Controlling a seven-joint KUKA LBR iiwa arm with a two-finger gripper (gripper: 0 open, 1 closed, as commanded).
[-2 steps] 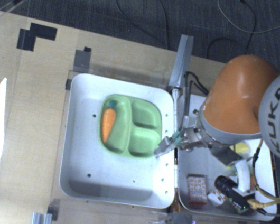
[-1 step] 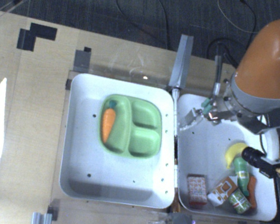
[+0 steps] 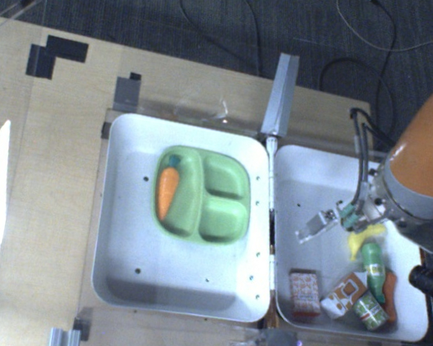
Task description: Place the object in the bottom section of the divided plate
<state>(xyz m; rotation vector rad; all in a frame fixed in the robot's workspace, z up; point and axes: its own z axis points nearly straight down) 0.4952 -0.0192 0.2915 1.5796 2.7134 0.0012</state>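
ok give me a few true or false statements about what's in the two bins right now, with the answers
1. The green divided plate sits in the left bin. True.
2. A carrot lies in the plate's long left section. True.
3. The hand hangs over the left bin. False: it is over the right bin, near that bin's middle.
4. The green bottle lies on the plate. False: it lies in the right bin, among the items near the arm.
5. A small red-brown box lies near the front edge of the right bin. True.
6. The plate's two right sections hold food. False: both look bare.
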